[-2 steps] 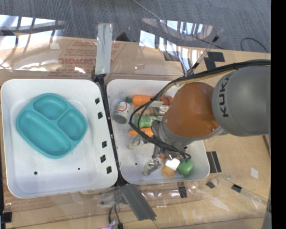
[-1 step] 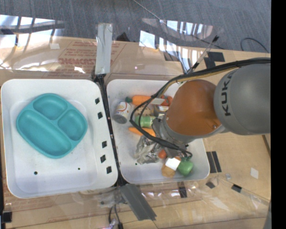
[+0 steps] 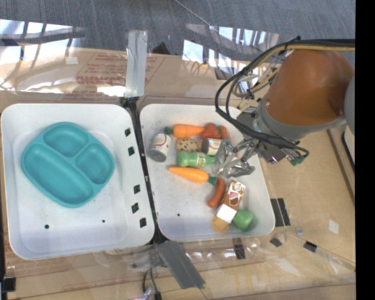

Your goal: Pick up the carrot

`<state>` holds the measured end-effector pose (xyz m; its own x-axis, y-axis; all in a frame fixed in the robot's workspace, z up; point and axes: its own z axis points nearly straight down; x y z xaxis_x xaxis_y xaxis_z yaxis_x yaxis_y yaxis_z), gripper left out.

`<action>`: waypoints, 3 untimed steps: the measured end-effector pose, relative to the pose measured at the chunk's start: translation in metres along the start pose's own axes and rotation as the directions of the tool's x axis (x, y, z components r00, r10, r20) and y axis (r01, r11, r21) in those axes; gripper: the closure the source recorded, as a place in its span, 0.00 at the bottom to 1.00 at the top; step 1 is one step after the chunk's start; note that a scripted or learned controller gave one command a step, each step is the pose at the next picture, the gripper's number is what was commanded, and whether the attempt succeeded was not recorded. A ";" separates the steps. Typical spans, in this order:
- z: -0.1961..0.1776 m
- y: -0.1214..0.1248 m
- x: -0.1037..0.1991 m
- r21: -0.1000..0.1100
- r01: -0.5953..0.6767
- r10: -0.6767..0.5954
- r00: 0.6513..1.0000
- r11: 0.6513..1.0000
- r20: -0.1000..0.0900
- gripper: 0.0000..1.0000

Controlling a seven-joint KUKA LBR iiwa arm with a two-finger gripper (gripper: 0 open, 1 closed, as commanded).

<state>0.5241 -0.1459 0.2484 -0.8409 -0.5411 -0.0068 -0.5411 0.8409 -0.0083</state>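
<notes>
While the gripper (image 3: 232,165) is hanging low over the right bin (image 3: 165,220), its metal fingers are blending into a small tangle of glinting parts, so whether they are spread or pressed together I cannot tell. Nothing orange is showing between them, and I judge the pick as not yet made.

The nearest carrot (image 3: 189,174) is lying on the bin floor just to the left of the gripper, its thick end toward the fingers and its tip pointing left. A second carrot (image 3: 187,130) is resting near the bin's far wall, beside a reddish toy (image 3: 212,130). Between the two are sitting a green bottle-like toy (image 3: 194,160), a speckled cookie (image 3: 187,145) and a small can (image 3: 159,147). Just below the gripper, a sausage (image 3: 216,194) and a small carton (image 3: 235,194) are lying close together, with a green-and-white piece (image 3: 234,218) nearer the front corner.

The left bin (image 3: 25,233) is holding a teal divided plate (image 3: 67,163), well apart from the work.

What is left appears to be the whole grasp and lift. The grey-and-orange arm (image 3: 303,86) and its cables are covering the bin's right edge.
</notes>
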 end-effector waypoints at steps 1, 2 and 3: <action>-0.041 -0.058 0.034 -0.003 0.044 -0.044 0.999 0.999 -0.005 1.00; -0.133 -0.054 0.035 -0.004 0.342 -0.342 0.940 0.940 -0.002 1.00; -0.141 -0.037 0.061 -0.013 0.552 -0.553 0.833 0.833 -0.001 1.00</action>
<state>0.4910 -0.2098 0.3895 -0.4020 -0.9157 -0.0001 -0.9157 0.4020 0.0019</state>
